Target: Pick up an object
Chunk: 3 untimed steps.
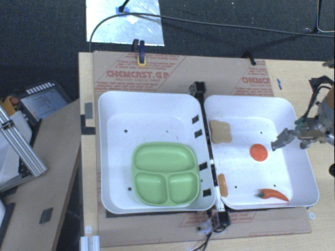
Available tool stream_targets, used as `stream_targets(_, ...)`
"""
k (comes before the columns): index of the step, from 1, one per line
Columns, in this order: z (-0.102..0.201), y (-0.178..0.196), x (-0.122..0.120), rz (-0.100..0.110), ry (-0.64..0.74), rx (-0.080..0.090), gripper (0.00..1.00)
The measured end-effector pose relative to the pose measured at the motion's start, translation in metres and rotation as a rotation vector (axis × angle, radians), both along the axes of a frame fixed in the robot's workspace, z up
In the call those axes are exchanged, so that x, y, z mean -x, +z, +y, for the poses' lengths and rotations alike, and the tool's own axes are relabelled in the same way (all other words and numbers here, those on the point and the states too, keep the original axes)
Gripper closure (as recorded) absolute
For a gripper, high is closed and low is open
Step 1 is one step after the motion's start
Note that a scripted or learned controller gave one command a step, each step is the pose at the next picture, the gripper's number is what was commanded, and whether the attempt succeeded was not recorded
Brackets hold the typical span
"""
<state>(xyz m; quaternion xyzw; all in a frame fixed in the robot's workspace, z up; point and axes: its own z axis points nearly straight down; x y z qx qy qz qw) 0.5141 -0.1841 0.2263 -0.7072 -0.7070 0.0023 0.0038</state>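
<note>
Over the right bin (pixel 301 163), the jaws (pixel 281 139) (opening unclear) hover just beside the orange ball (pixel 258 152).

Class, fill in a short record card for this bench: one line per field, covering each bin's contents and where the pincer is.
left bin: green divided plate
right bin: tan bread slice, orange round item, orange carrot-like piece, small orange stick by the left wall
pincer: over the right bin's right side, close to the orange round item
held: nothing seen
</note>
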Motion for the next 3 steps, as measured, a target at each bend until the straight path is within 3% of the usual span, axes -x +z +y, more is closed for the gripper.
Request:
stream_targets(1, 0.000, 0.005, -0.002, -0.010, 0.003, 0.002, 0.00)
stream_targets(3, -0.003, -0.100, -0.001, -0.007, 0.001, 0.001, 0.00)
